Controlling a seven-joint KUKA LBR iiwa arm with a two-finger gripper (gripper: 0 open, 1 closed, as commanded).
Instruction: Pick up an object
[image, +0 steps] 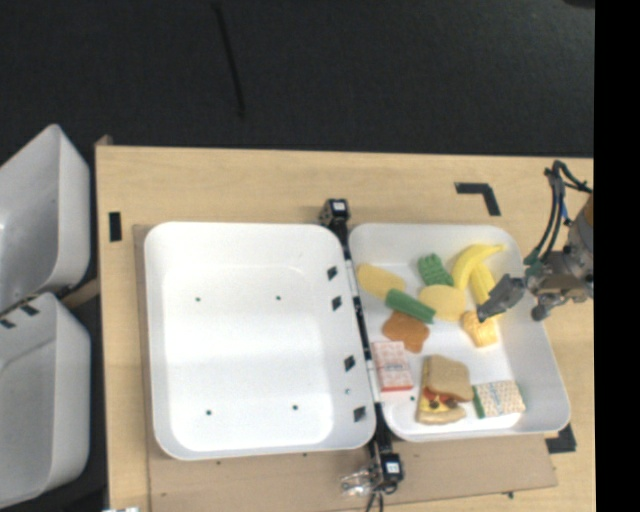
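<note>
- Nearest us, at the front edge of the pale wooden desk (120, 330), sits a small dark clip fitting (385, 466) between the two bins.
- We see the left bin (160, 400), shallow and white, with only small dark dots on its floor.
- We see the right bin (545, 385) holding a scatter of toy food: a small printed packet (391, 364), a sandwich (443, 389), a brown cookie shape (405, 330), a green bar (410, 305), a green block (433, 269), a pale yellow lump (443, 299), a banana (473, 265) and a wrapped snack (499, 399).
- Furthest right among the toys lies a small orange-yellow piece (481, 330), the likeliest target; the gripper (492, 303) hangs just above it, touching or nearly so.
- We judge this piece light, stiff and smooth plastic, apt to skid; pinching across its narrow middle seems best.
- We cannot tell whether the fingers are spread or closed, and nothing visibly sits between them.
</note>
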